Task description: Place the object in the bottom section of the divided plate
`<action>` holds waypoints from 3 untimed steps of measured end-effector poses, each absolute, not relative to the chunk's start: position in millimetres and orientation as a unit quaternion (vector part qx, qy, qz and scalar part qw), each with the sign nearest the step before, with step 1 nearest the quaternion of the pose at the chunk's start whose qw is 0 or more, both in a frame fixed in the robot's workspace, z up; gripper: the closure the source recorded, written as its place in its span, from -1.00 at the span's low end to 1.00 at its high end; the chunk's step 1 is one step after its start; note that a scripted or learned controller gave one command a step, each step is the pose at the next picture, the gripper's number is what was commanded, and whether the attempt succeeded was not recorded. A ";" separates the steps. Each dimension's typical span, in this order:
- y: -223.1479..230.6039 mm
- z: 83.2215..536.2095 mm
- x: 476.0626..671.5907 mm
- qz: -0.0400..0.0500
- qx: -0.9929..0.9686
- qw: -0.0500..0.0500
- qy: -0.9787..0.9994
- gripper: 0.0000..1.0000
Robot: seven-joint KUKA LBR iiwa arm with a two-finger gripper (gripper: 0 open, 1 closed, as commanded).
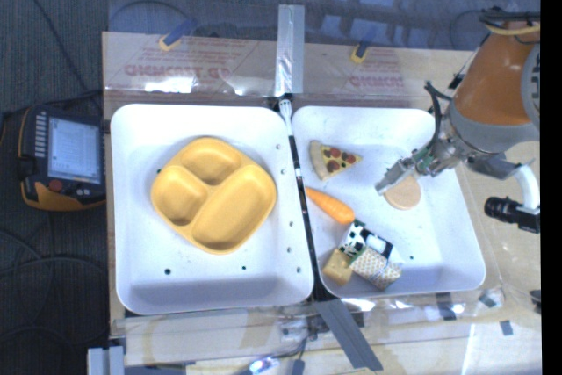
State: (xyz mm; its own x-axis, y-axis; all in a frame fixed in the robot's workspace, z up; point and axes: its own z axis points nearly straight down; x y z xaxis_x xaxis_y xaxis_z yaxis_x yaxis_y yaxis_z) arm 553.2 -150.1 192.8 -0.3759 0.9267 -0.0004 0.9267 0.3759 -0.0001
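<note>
A yellow divided plate (213,192) lies in the left bin, with two small sections at its upper left and one large section at its lower right. My gripper (400,175) hangs low in the right bin, directly over the upper edge of a flat tan round disc (406,197). The disc rests on the bin floor, partly covered by the gripper. Nothing shows as lifted off the floor.
The right bin (457,259) also holds a pizza slice (333,160), an orange carrot (329,205), a black-and-white cow toy (356,240), a tan block (337,267) and a patterned wrapped piece (379,269). A raised divider (299,198) separates the bins. A teach pendant (60,158) sits left of the bench.
</note>
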 end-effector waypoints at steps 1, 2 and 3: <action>-55.6 243.8 541.6 -0.001 0.687 0.000 0.727 1.00; 35.4 220.7 505.4 -0.002 0.697 -0.001 0.717 1.00; 35.3 220.8 505.4 -0.002 0.697 -0.001 0.717 -1.00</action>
